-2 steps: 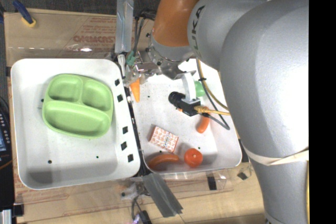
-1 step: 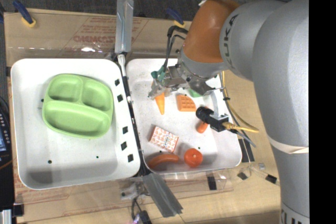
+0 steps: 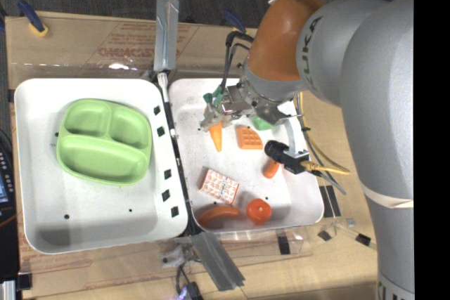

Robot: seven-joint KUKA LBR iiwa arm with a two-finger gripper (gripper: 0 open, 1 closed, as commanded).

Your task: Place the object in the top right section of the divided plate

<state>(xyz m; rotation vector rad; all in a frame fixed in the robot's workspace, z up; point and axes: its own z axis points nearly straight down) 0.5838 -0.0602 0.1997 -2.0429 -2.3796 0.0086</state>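
A green divided plate [image 3: 104, 150] lies in the left bin [image 3: 42, 214], with two small sections at its far side and one long section at its near side. All its sections are bare. My gripper [image 3: 214, 114] hangs over the far left part of the right bin [image 3: 309, 200]. Right below it an orange carrot [image 3: 216, 138] points its tip toward the near side. The carrot's top sits at the gripper's tip, and I cannot make out whether it is gripped.
The right bin also holds an orange waffle piece [image 3: 247, 138], a green item [image 3: 261, 124] partly under the wrist, a small orange piece [image 3: 271, 168], a red-patterned box [image 3: 219, 185], a red-orange ball [image 3: 259, 210] and a reddish sausage [image 3: 218, 214]. A metal divider [image 3: 167, 31] separates the bins.
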